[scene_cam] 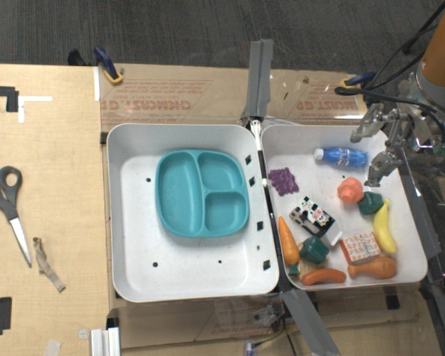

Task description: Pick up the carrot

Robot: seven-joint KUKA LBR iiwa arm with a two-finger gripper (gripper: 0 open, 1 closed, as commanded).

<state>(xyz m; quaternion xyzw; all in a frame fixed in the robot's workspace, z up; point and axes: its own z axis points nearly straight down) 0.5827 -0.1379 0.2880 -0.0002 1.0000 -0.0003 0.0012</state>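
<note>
The carrot (287,241) is a slim orange piece lying lengthwise against the left wall of the right bin (415,199), in its near half. My gripper (368,156) hangs over the far right part of that bin, well away from the carrot and up to its right. It is open, with its two fingers (377,170) spread apart and nothing held between them. It is just right of a blue bottle (341,156) and above an orange-pink ball (349,190).
The right bin also holds a purple cluster (283,180), a black-and-white block (311,216), green pieces (314,251), a banana (385,227), a red-orange sausage shape (324,276) and an orange gourd (374,268). A teal divided plate (202,193) lies in the left bin. Scissors (11,206) rest on the bench.
</note>
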